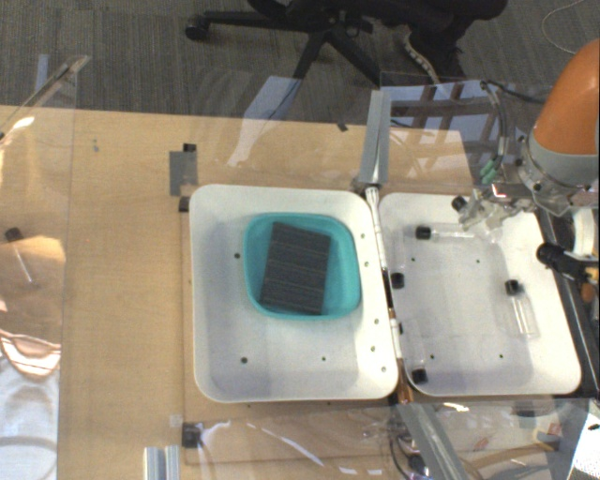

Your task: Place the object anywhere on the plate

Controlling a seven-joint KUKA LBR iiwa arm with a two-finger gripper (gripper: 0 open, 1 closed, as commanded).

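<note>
Two bins side by side on bench [112,281]. Plate [347,281] in left bin [216,356], near its middle. Ridged block [297,267] on plate, lying flat. Two capped tubes in right bin [469,366]: one [441,233] near back edge, other [520,307] toward right side. Arm [567,122] over right bin's back right corner. Office chair base [319,28] on floor behind bench.

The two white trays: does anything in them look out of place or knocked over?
Nothing stands out. The dark ribbed block lies flat and whole on the teal plate in the left bin. In the right bin, two clear tubes with black caps lie on their sides, apart, with no spill that I can see.
</note>
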